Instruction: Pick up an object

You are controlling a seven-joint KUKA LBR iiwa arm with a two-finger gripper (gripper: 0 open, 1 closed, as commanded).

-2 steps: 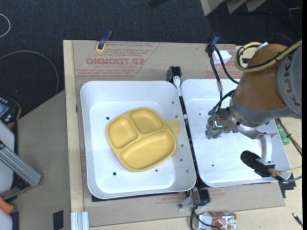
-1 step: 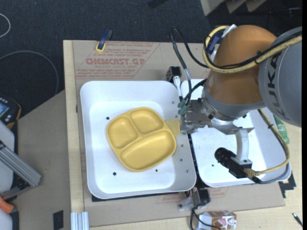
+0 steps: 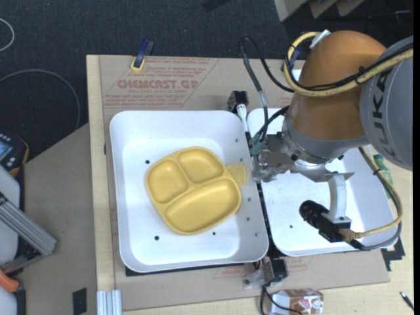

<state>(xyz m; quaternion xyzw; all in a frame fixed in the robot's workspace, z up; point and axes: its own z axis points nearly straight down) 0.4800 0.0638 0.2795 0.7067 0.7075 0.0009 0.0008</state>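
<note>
Just yellow divided plate (image 3: 193, 189) in left bin (image 3: 131, 235)

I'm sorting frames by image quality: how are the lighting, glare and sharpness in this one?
In the camera view, light is even and bright; the left bin is near blown-out white, with a soft shadow under the yellow divided plate. The plate shows mild sheen, no hard glare. The arm's orange band close to the lens looks slightly soft, and the end effector beneath it is murky.
</note>
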